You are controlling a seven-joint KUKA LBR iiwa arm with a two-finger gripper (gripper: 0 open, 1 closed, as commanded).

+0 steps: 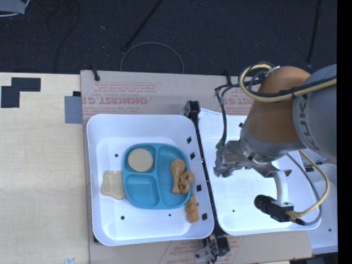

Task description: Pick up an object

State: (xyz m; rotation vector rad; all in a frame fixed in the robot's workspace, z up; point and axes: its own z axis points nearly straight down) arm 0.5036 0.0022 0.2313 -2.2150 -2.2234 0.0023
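In the left bin (104,224) lies a blue divided plate (144,194). A round beige disc (139,159) rests in its upper left compartment, and a tan twisted pretzel-like piece (180,176) in its right one. A pale bread-like slab (113,184) lies against the plate's left edge. A small tan chunk (191,209) sits by the plate's lower right corner. My gripper (223,166) hangs over the left part of the right bin (242,221), close to the divider, with nothing seen in it.
The black clamp bar (198,147) between the two bins runs just left of the gripper. The arm's orange band (275,111) and grey body cover much of the right bin. Cardboard (137,95) lies under both bins.
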